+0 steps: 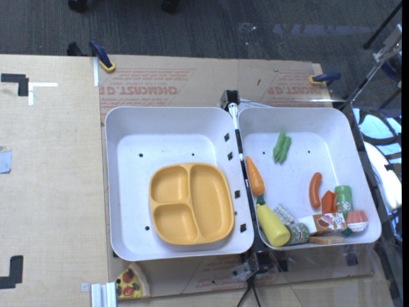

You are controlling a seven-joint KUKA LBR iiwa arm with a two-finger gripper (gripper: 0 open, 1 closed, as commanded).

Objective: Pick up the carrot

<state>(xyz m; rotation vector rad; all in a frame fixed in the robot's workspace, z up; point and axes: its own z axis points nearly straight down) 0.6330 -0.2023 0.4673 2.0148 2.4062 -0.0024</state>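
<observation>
The carrot lies in the right bin, close against its left wall, tip pointing up-left, with a yellow bottle just below it; its place relative to the tool cannot be told, nor whether the tool is open or closed. Along the bin's near wall, small packets crowd and overlap, hard to make out.

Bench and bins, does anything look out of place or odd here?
One thing: a toy pizza slice lies outside the bins, on the cardboard by the left bin's near corner. The carrot rests against the right bin's left wall. Nothing looks spilled or damaged.
</observation>
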